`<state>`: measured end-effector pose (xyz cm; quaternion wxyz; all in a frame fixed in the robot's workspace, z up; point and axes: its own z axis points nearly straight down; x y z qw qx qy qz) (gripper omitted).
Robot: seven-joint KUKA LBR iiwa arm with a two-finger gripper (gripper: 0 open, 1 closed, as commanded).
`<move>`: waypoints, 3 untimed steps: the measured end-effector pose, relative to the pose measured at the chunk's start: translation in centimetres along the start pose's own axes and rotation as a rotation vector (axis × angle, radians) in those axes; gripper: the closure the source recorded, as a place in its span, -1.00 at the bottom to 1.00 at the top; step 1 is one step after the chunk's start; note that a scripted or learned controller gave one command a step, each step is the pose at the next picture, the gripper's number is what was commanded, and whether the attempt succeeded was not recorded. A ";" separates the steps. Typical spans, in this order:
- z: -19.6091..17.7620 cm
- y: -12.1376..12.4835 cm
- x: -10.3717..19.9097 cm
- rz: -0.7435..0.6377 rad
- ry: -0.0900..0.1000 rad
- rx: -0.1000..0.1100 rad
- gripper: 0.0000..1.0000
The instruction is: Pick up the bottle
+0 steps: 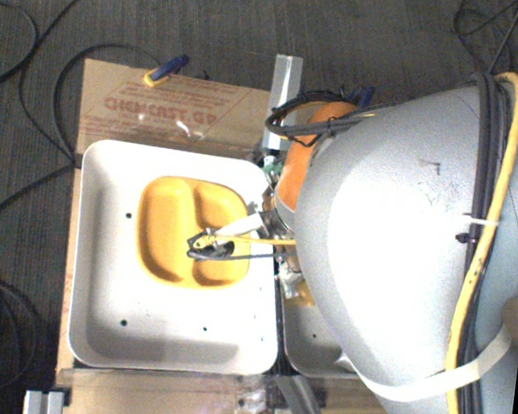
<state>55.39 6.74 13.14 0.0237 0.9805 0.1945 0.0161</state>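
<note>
Claw (205, 244) hangs over the yellow two-compartment plastic tray (169, 227) in the left shallow white bin (94, 312), grip state unclear, bottle can't be made out, so risk is closing on the tray rim instead of the bottle.

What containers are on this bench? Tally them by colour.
White shallow bins: 2
Yellow two-compartment plastic tray: 1
Total: 3
</note>
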 end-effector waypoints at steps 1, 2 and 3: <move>-4.6 1.1 5.6 0.044 -0.033 0.053 -1.00; -0.4 -1.1 5.2 0.008 -0.029 0.054 -1.00; -0.4 -1.2 5.2 0.008 -0.030 0.055 -1.00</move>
